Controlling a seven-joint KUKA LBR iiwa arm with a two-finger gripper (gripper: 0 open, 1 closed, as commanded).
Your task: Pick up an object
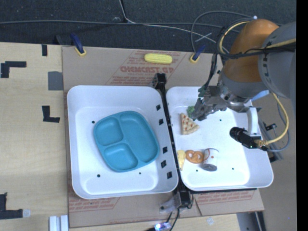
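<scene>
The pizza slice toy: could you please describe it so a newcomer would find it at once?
Start at the right-hand white bin, the one the arm reaches into. Near its left wall, just below the gripper, lies the pizza slice, a small tan wedge dotted red. Unlike the round brown pretzel and grey piece lower down, it is triangular.

1. A blue divided plate [126, 140] lies in the left white bin [77, 129]
2. A yellow corn cob [158, 58] rests on the cardboard sheet [120, 66] behind both bins
3. Black cables [144, 23] cross the dark floor
</scene>
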